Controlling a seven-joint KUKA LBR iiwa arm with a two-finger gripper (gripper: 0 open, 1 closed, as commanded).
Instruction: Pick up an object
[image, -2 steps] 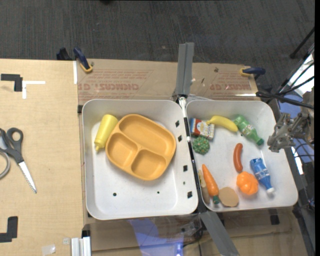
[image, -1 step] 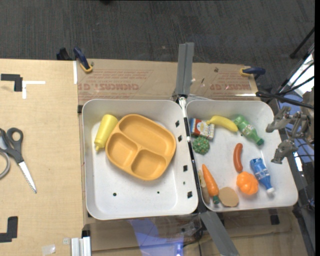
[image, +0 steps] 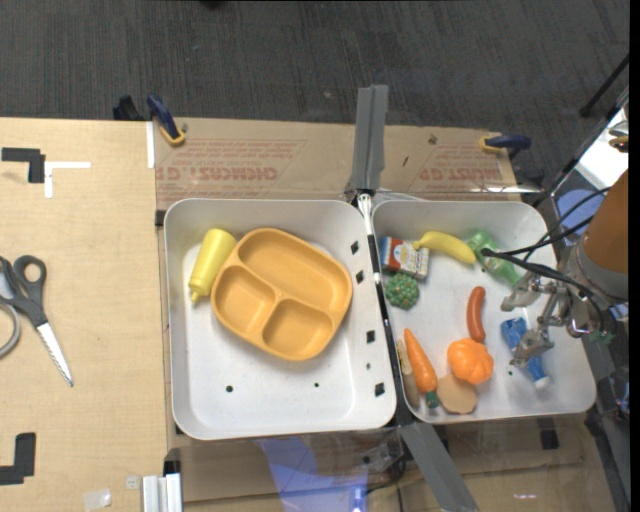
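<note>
My gripper (image: 524, 322) hangs over the right side of the right bin (image: 440, 215), its two fingers spread open. A small blue item (image: 513, 332) lies under the gap between them, and nothing is gripped. A blue and white tube (image: 537, 372) lies just in front of it. Also in this bin are a banana (image: 445, 245), a green item (image: 497, 260), a red and white carton (image: 405, 258), a broccoli (image: 402, 291), a red sausage (image: 476, 312), an orange (image: 470, 360), a carrot (image: 418, 362) and a tan disc (image: 458, 398).
The left bin (image: 200, 400) holds a yellow divided plate (image: 283, 292) and a yellow bottle (image: 210, 262) at its left. Scissors (image: 30, 310) lie on the bench at far left. Blue clamps (image: 165, 118) pin cardboard behind the bins.
</note>
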